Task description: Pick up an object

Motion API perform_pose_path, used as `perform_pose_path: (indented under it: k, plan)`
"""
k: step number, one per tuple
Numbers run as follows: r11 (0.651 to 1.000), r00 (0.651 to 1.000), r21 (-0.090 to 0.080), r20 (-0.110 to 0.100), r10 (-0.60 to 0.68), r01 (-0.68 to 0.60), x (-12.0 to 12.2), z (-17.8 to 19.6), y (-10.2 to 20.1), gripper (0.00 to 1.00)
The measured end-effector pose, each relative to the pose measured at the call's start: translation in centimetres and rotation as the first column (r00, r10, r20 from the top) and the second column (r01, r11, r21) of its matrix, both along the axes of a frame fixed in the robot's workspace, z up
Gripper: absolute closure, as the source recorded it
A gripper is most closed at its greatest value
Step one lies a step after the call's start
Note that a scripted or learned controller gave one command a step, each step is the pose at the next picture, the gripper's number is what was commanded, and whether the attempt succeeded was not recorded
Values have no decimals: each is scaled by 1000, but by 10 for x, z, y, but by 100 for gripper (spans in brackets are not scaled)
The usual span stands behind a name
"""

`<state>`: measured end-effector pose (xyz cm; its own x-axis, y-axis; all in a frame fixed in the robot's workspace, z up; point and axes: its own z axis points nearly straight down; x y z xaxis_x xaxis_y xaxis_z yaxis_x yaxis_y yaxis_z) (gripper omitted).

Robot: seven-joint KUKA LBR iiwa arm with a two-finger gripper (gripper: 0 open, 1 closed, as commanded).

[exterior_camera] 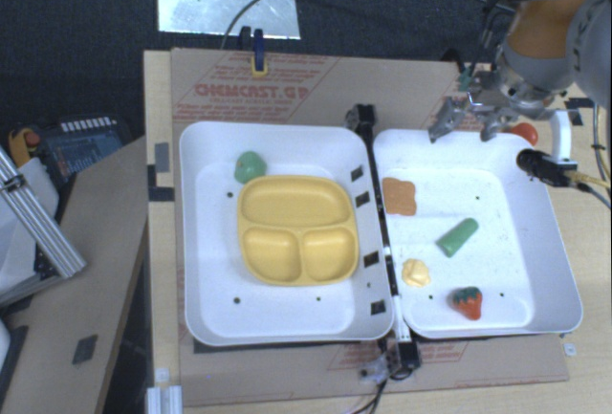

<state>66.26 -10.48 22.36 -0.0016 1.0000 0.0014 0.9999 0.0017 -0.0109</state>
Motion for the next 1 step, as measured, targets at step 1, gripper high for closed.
perform_pose_path:
  k: [1]
  plan:
    - [1000, 1000, -1, 13, 2, -2, 2, 8, 0, 0]
